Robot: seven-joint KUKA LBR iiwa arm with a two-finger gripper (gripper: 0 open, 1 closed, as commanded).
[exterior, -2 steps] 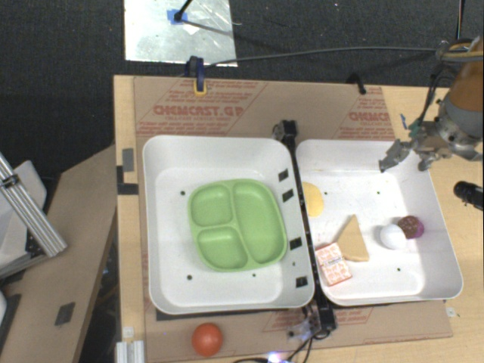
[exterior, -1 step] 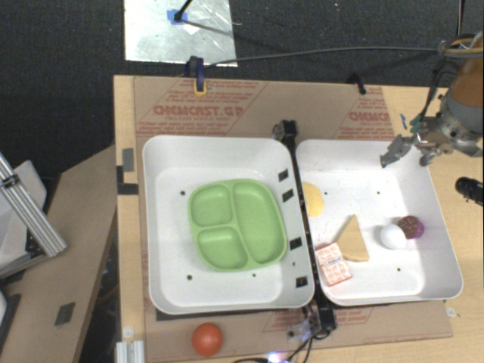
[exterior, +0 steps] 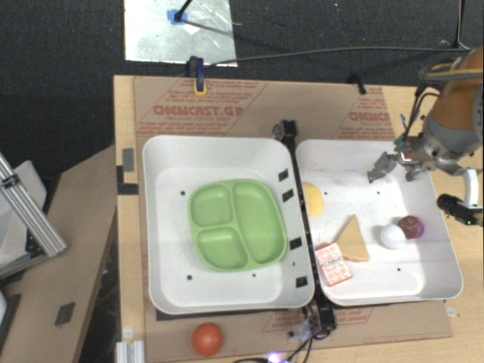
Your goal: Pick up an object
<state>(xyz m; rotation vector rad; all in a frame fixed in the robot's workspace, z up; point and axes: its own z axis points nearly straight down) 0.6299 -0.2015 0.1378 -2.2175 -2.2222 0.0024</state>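
Observation:
My gripper [exterior: 395, 168] hangs over the far right part of the right bin [exterior: 423, 286], with its two grey fingers spread apart and nothing between them. Below it in that bin lie a white egg-like ball [exterior: 392, 236], a dark purple round thing [exterior: 411, 226], a tan wedge [exterior: 352, 239], a yellow round piece [exterior: 311, 200] against the left wall, and a small pink-and-white packet [exterior: 333, 264]. The gripper sits well above and behind these things, touching none.
The left bin [exterior: 162, 203] holds a green divided plate [exterior: 237, 224]. An orange ball [exterior: 207, 339] lies on the cardboard in front of the bins. Black clips [exterior: 288, 133] join the bins along their shared wall. A blue clamp [exterior: 197, 72] stands at the back.

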